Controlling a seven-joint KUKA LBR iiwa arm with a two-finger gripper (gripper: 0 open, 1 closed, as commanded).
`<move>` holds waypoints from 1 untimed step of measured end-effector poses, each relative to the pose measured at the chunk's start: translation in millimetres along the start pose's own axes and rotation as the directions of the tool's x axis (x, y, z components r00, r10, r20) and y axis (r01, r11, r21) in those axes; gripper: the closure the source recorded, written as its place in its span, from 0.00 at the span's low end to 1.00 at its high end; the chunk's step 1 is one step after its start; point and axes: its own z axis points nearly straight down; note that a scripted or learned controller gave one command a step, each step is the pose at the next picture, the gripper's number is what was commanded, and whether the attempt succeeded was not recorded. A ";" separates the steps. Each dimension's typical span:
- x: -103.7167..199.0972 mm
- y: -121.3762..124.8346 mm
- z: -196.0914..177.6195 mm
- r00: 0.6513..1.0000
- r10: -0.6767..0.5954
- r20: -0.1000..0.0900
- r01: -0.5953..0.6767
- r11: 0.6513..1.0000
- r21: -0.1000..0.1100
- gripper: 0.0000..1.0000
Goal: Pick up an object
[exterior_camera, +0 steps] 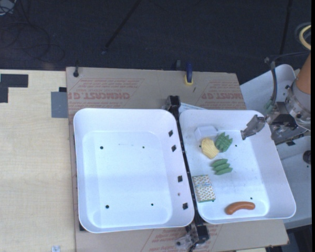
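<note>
Gripper (pixel 262 126) sat at right bin's (pixel 283 185) far-right rim, arm cut off by frame edge; finger state unreadable. Corn (pixel 209 148), green pods (pixel 223 141), sausage (pixel 240 207) lay in that bin, untouched.

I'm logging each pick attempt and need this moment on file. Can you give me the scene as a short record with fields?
arm: enters from the right, gripper over the right bin's upper right edge
gripper load: nothing seen between its fingers
left bin: white, shallow
right bin: holds five items
items: yellow corn piece; green pod beside it; second green pod below; patterned packet by the left wall; orange sausage near the front
task state: no object picked up yet
</note>
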 end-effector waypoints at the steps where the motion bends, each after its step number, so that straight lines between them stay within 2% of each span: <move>1: -0.5 0.0 -9.6 1.000 -0.001 0.000 0.001 1.000 0.001 1.00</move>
